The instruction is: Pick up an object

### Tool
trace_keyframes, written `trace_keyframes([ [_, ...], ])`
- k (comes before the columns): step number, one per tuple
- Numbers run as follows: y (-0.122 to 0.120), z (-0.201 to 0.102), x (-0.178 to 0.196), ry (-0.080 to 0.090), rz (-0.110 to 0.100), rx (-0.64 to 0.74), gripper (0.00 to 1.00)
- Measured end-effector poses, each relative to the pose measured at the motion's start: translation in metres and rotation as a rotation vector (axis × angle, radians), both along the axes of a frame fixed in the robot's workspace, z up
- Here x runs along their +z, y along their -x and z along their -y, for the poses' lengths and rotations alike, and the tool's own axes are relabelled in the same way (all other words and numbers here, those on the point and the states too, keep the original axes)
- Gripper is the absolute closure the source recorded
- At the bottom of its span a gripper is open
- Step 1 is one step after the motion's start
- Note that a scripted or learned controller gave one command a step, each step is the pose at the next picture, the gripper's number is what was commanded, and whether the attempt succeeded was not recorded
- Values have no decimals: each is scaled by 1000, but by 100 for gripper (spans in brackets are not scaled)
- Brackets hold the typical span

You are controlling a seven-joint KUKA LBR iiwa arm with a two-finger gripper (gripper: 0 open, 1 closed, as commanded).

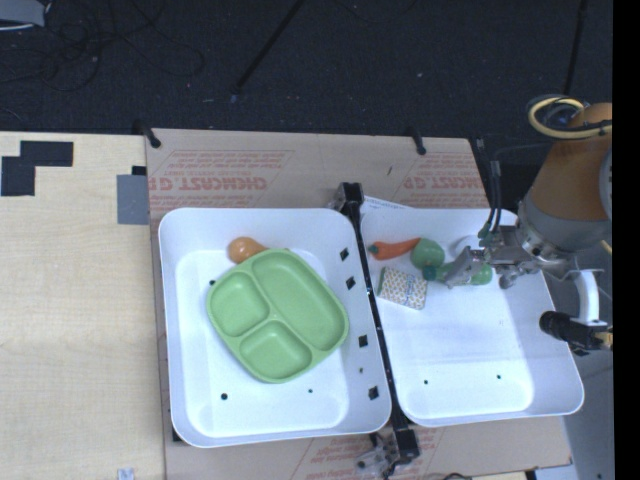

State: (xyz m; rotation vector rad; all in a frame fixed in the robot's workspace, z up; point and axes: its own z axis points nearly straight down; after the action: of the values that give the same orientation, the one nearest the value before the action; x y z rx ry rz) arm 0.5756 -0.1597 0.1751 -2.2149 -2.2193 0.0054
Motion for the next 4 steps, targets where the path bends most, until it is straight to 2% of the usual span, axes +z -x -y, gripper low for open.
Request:
trace_keyframes([
  [2,-3,-7,-90,0,1,-1,0],
  [3,-4,-6,-78,0,2,-5,100],
  [4,4,-5,-33,1,6,-6,100],
])
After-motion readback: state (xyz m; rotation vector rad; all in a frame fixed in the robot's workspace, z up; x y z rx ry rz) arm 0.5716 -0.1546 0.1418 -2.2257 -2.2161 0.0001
